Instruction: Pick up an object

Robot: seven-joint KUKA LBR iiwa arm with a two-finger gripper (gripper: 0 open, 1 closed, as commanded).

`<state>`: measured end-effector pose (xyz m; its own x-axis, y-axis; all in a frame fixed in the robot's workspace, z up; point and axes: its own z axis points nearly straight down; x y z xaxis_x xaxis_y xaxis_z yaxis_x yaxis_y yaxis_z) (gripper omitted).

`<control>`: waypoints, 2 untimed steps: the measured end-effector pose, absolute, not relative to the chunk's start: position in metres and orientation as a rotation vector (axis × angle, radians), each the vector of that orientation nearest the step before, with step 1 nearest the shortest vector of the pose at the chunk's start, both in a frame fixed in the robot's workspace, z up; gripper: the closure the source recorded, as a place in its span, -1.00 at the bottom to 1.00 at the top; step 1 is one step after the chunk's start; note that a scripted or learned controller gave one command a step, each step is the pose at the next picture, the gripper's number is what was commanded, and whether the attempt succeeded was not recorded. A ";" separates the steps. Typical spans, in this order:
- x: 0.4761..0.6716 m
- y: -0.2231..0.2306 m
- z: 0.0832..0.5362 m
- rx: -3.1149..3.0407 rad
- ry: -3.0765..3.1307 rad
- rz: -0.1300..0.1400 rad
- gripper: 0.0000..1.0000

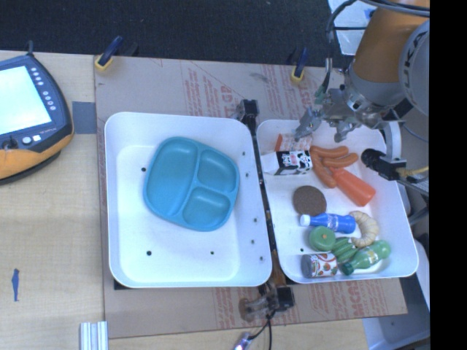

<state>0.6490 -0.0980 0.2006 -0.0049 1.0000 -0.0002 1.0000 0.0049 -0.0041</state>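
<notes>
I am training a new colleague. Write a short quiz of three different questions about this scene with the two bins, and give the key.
1. True or false: the blue divided plate lies in the left bin.
2. Multiple choice: the gripper hangs over which part of the right bin? A) far end B) near end C) outside it
3. Fill in: the brown disc lies between the small black-and-white carton and the ____ bottle with a white cap.

Key: 1 true; 2 A; 3 blue.
</notes>
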 end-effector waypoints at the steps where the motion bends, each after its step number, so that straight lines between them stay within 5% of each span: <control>1: 0.640 -0.172 0.104 -2.218 -2.226 0.002 -1.00; 2: 0.640 -0.174 0.114 -2.216 -2.227 0.004 1.00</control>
